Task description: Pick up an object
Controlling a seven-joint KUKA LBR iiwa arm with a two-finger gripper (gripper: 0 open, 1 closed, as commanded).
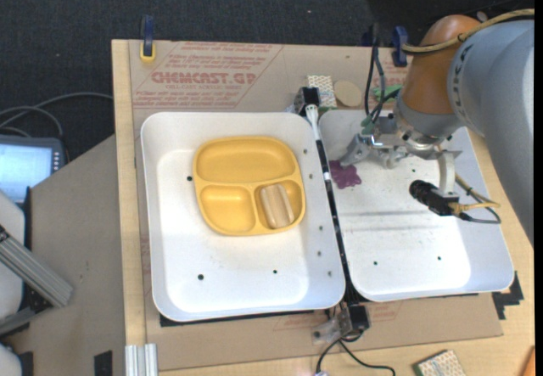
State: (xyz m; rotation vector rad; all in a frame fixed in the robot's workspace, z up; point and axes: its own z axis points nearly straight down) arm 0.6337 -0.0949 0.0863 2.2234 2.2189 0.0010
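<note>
Purple scrap (344,174) sits by the right bin's (407,268) left wall; gripper (383,148) hovers close, can't tell its opening. It's flat, so fingers might skid over.

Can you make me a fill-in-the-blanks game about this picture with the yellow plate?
1. The yellow plate sits in the ____ bin.
2. The plate has ____ compartments.
3. The small purple thing lies in the ____ bin.
4. The band above the arm's wrist is ____.

Missing words: left; three; right; orange
</note>
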